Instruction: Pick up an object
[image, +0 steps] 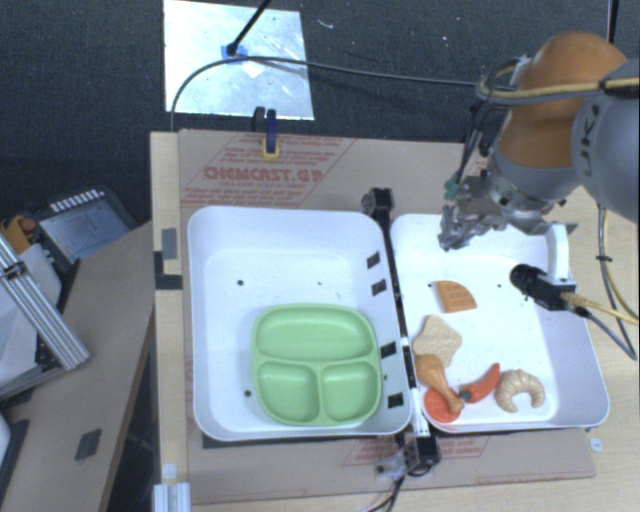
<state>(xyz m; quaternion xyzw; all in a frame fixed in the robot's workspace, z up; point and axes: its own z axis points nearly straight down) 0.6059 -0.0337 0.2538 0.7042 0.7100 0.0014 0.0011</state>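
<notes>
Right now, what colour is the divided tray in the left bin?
Light green tray, plain, seen in the camera view.

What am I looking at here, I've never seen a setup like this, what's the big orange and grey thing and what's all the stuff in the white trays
You are looking down at a slant from a single camera fixed above a workbench. The big grey and orange shape at the upper right is a robot arm, and the metal part at its end is its gripper, the two-fingered hand it picks things up with. It hangs over the far end of the right bin, and nothing is visible between its fingers.

On the bench sit two shallow white bins side by side. The left bin holds a green divided plate with three sections. The right bin holds toy food: an orange bread slice, a chicken drumstick, a red chili pepper, a croissant and a red piece near the front edge. The arm's job is to pick one up.
</notes>
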